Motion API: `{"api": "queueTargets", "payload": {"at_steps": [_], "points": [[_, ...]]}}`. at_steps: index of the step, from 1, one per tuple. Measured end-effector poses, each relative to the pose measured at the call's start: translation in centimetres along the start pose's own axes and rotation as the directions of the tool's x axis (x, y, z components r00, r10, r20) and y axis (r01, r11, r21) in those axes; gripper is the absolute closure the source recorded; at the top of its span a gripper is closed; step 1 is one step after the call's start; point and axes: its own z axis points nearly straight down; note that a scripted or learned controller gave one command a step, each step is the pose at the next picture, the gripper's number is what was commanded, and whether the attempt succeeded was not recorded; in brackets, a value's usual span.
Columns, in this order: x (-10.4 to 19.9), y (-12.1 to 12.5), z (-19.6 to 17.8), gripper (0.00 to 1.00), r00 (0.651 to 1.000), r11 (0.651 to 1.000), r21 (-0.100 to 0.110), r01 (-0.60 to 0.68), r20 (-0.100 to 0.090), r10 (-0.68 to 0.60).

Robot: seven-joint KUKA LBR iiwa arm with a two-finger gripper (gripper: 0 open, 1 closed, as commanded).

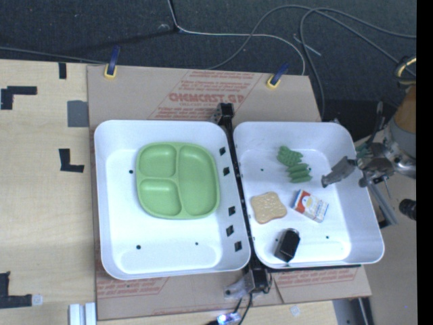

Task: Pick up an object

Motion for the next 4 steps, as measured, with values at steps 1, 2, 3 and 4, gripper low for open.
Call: {"api": "queueTargets", "payload": {"at_steps": [1,2,3,4], "points": [[0.1,0.3,-0.7,0.00,1.000,1.000,-0.013,0.004,0.003,-0.004],[0.1,0.7,5.6,0.00,1.000,1.000,-0.008,0.004,0.003,-0.004],[0.5,1.4,11.6,0.00,1.000,1.000,-0.008,0.006,0.003,-0.006],[0.7,1.8,12.9,0.00,1.000,1.000,-0.022,0.005,0.002,-0.004]]}}
